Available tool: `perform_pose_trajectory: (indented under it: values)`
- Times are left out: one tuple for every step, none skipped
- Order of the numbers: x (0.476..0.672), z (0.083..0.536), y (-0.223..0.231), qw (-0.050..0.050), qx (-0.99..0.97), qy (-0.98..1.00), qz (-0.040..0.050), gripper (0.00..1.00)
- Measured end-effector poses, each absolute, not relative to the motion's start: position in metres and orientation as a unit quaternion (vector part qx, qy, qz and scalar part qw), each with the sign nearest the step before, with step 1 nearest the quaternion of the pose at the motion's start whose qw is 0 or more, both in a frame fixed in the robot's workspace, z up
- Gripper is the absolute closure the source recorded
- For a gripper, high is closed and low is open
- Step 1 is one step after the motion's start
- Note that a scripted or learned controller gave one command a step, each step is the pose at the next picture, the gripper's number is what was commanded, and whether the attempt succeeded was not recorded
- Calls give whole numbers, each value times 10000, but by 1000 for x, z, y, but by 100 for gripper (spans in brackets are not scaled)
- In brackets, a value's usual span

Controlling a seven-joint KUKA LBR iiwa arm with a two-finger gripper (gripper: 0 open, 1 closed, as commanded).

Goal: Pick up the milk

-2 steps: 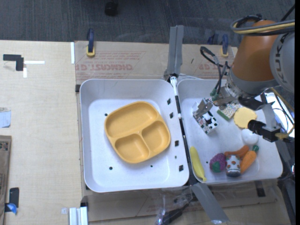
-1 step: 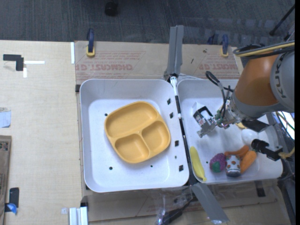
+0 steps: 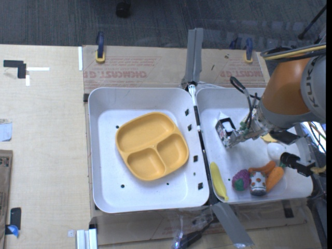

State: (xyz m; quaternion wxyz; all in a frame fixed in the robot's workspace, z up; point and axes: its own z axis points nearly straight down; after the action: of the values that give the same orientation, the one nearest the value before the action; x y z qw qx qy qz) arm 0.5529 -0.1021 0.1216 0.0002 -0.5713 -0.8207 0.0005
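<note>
Two shallow white bins sit side by side on the desk (image 3: 41,139), at centre and right of the frame.

Left bin (image 3: 104,191): holds a yellow divided plate (image 3: 151,146) with three compartments, lying flat a little above the bin's centre, turned at a slant.

Right bin (image 3: 207,105): the arm (image 3: 288,90) comes in from the right edge, with its orange band in the upper right of the frame. The hand (image 3: 232,138) points left and is low over the upper-middle part of this bin. Right at its tip is the milk (image 3: 224,129), a small carton with dark and white faces, tilted, in the bin's upper left part. The carton touches or overlaps the fingertip area, but whether the fingers are spread or closed on it cannot be told from this slant.

Lower part of the right bin: a yellow banana (image 3: 218,181) lies along the left wall. To its right are a purple grape cluster (image 3: 240,180), a small can (image 3: 258,183) and an orange carrot (image 3: 274,176), close together near the bottom edge. A white egg-like item (image 3: 275,151) lies just above the carrot, partly behind the arm's fittings.

Two blue clamps (image 3: 99,46) hold the cardboard sheet at the top of the desk.
</note>
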Motion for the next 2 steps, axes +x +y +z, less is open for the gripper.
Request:
perform_pose_trajectory:
  values:
    - [553,122,-102,1,-5710,-8210,6,0]
    - [588,94,-114,-9,-7285,-6851,-10,0]
